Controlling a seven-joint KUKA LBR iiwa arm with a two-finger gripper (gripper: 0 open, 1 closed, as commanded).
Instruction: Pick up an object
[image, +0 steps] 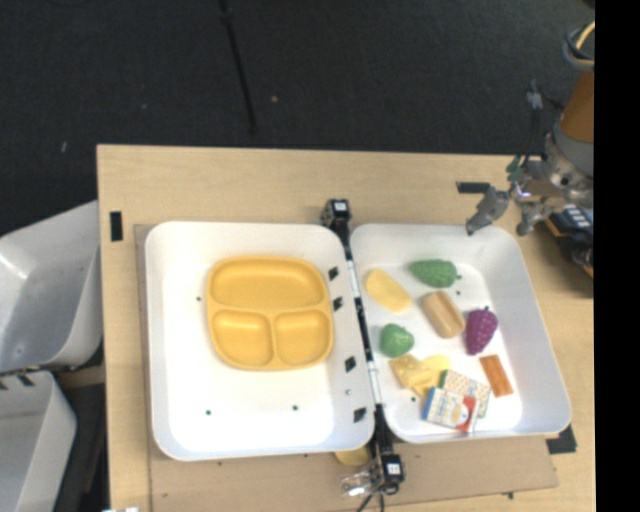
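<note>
The right bin (530, 290) holds several toy foods: a pale yellow lemon (388, 290), a green pepper (433, 271), a tan cylinder (441, 313), purple grapes (481, 329), a green lump (396, 340), a yellow piece (420, 371), an orange block (496, 375) and a colourful box (455, 401). My gripper (478, 203) hangs over the far edge of the right bin, above and to the right of the pepper. Its fingers stand apart with nothing between them.
The left bin (180, 400) carries a yellow divided plate (270, 311). A black clip (338, 211) sits at the far end of the seam between the bins. White containers (40, 290) stand off the bench at the left.
</note>
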